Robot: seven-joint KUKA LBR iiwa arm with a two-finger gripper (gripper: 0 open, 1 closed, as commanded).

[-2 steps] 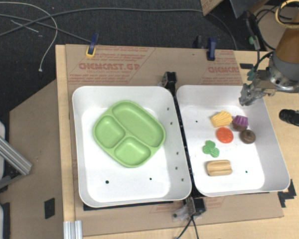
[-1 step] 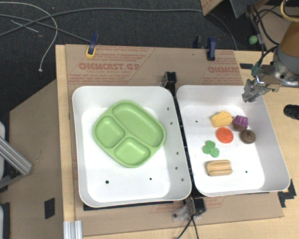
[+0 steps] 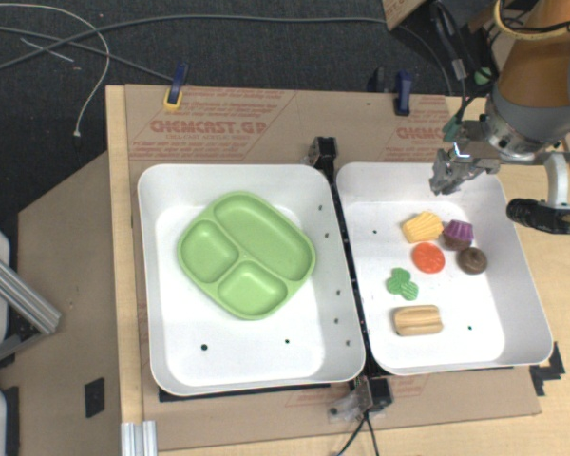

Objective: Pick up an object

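The right bin (image 3: 380, 335) holds several toy foods: a yellow ridged piece (image 3: 423, 226), a purple piece (image 3: 458, 233), a brown doughnut (image 3: 473, 260), a red-orange round piece (image 3: 428, 257), a green leafy piece (image 3: 401, 284) and a tan bun (image 3: 417, 320). My gripper (image 3: 448, 178) hangs over the bin's far edge, above and just beyond the yellow and purple pieces. I see nothing between its fingers.
The left bin (image 3: 171, 350) holds a green divided plate (image 3: 247, 254). Black brackets (image 3: 323, 150) sit between the bins. Two blue clamps (image 3: 177, 85) grip the cardboard's far edge. Cables lie on the dark floor at the far left.
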